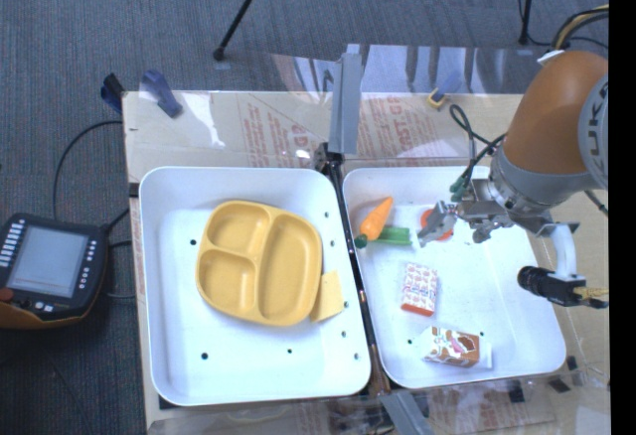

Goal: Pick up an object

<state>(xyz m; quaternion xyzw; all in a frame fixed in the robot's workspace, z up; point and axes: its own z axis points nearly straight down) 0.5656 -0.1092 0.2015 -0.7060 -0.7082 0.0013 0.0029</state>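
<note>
Your bench [248, 130] is a flat, glossy board with printed lettering. On it sit two shallow white plastic bins with rounded corners: the left bin [169, 224] at 9 o'clock of centre, the right bin [517, 324] at 3 o'clock.

The arm [552, 135] comes in from 3 o'clock, a smooth orange dome over a grey wrist, hanging above the right bin's upper half. The gripper [442, 222] is metallic and angular, pointing toward 9 o'clock. A small red-orange object [437, 224] sits right at its tips. You can't tell from here whether the jaws are open, closed or gripping it.

In the left bin, a matte yellow divided tray [260, 262] with three rounded compartments. A flat yellow wedge [331, 296] touches its 4 o'clock edge.

In the right bin, candidates for your pick:
- toy carrot [376, 217], orange, tapered, at 10 o'clock of that bin
- green stick [390, 236], just below the carrot, touching it
- red-and-white patterned box [419, 288], rectangular, mid-bin
- brown-and-white carton [457, 348] lying at 6 o'clock

A black-and-orange handheld pendant [45, 269] with a grey screen lies on the carpet, far 9 o'clock.
</note>
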